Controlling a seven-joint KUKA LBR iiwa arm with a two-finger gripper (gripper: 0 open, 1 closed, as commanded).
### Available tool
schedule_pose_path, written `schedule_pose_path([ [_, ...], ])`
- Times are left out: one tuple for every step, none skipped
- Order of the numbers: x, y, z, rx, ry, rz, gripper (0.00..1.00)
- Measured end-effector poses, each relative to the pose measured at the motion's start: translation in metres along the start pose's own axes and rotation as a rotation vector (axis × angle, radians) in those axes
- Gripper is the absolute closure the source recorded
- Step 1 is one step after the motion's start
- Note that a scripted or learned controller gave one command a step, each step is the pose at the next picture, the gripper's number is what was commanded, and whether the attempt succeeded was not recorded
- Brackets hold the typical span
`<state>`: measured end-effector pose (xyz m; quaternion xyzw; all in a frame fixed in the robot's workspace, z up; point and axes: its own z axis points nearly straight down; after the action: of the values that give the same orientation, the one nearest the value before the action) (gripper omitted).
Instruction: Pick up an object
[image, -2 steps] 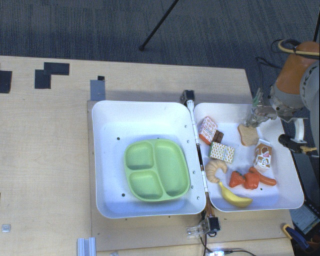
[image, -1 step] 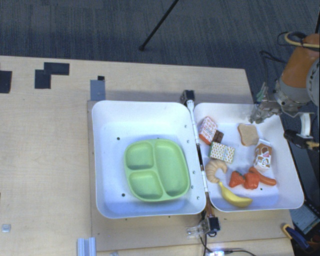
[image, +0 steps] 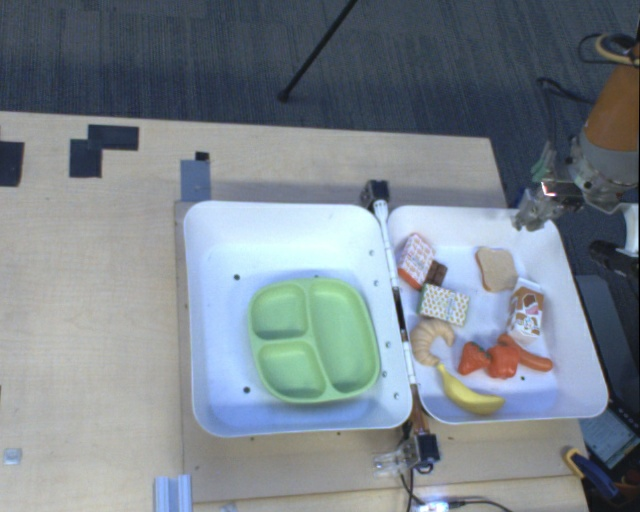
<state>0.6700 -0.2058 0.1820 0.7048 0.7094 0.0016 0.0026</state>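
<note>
On the left we see the pale wooden bench (image: 90, 300), with a few dark blocks near its far edge. Moving right, the left bin (image: 210, 300) holds a green divided plate (image: 314, 340) with three compartments, lying flat near the bin's middle.

Next comes the seam where the two bins meet, and then the right bin (image: 570, 300), where the objects to pick lie. Nearest the seam we find a small red and white packet (image: 414, 257) with a dark brown block (image: 437, 272) touching its right side. Just below them sits a checkered cracker box (image: 444, 304), and below that a croissant (image: 431, 339). A banana (image: 466, 393) curves along the near part of the bin. To its upper right lie red and orange pieces (image: 503, 358), among them what looks like a carrot, close together. Above these stands a small carton (image: 526, 312), and farther back a slice of bread (image: 495, 268).

At the far right, the gripper (image: 532, 213) hangs at the bin's back right corner, apart from all the objects, under the grey arm with its orange band (image: 612, 115). We cannot tell how its fingers are set; nothing shows between them.
</note>
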Motion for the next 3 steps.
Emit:
schedule_pose_path([
  [0.0,0.0,0.084,-0.001,0.0,0.0,1.0],
  [0.0,0.001,0.001,-0.002,-0.001,0.0,1.0],
  [0.0,0.0,0.002,0.001,0.0,0.0,0.0],
])
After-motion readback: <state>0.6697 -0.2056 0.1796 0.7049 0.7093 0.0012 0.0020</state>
